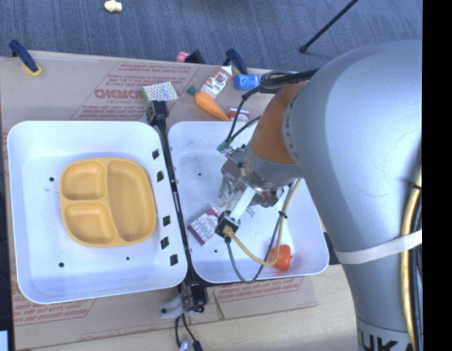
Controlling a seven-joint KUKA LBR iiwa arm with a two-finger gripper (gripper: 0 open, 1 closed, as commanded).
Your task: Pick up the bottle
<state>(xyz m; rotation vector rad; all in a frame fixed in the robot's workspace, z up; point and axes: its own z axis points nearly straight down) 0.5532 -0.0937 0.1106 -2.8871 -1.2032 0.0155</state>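
Hand [230, 193] sits low over the middle of the right bin [193, 148]. Cannot tell how far open it is or whether it holds anything. Red-and-white packet [204, 227] just beside it at 8 o'clock. Bottle [217, 81] lies on the worktop [58, 86] outside the bin, at 12 o'clock from the hand, well apart.

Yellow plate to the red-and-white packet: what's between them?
Camera view: between plate and packet, only bare floor, the bins' adjoining rims and black tabs.
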